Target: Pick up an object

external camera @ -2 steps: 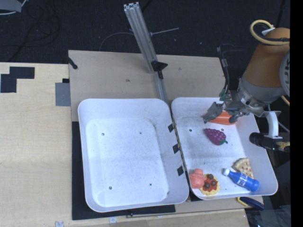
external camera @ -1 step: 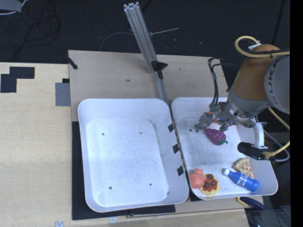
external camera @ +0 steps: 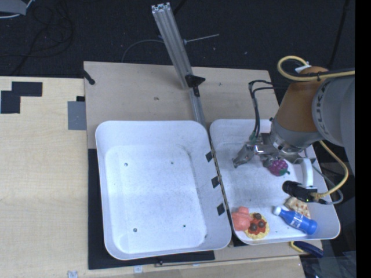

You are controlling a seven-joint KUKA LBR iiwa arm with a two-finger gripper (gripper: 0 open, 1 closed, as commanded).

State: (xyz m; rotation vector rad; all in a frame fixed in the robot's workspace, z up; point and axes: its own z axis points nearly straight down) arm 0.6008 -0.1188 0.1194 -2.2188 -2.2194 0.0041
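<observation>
My gripper (external camera: 246, 155) hangs low over the upper middle of the right bin (external camera: 243, 133), with bare bin floor beneath it. A purple bunch of grapes (external camera: 279, 166) lies just to its right, partly under the wrist. Along the bin's front edge lie a red-pink toy (external camera: 240, 217), a round yellow piece with dark spots (external camera: 257, 227) touching it, a blue bottle (external camera: 298, 220) on its side, and a tan waffle-like piece (external camera: 299, 204) just behind the bottle. Nothing shows in the gripper's grasp.
The left bin (external camera: 152, 184) sits against the right bin, joined by black clips (external camera: 215, 181). A slanted aluminium rail (external camera: 177, 48) rises behind the bins. The arm's grey and orange body (external camera: 313, 109) covers the right bin's far right corner.
</observation>
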